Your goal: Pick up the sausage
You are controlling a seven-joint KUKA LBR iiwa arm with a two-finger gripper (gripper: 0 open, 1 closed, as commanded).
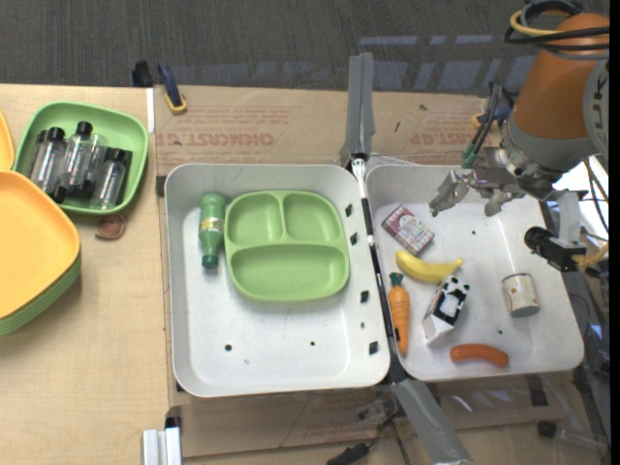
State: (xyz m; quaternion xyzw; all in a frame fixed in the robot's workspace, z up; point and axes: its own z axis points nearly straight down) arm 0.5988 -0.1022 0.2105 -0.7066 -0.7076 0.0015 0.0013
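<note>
Camera view: gripper (pixel 475 194) hovers over the right bin's (pixel 552 356) far end, fingers spread and bare. Sausage (pixel 479 355) lies at the near edge (beside the milk carton (pixel 446 309)).

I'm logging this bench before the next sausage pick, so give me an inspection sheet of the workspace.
Surface: two white bins, left bin and right bin, side by side on a cardboard-covered bench.
Job's things: sausage lies at the right bin's near edge, untouched.
Clutter: carrot, banana, cow-print carton, small pink box, grey can; left bin has a green divided tray and green bottle.
Grippers: gripper hovers over the right bin's far side, holding nothing.
Cables: yellow loop atop the arm.
Surroundings: orange plates, green dish of vials.
</note>
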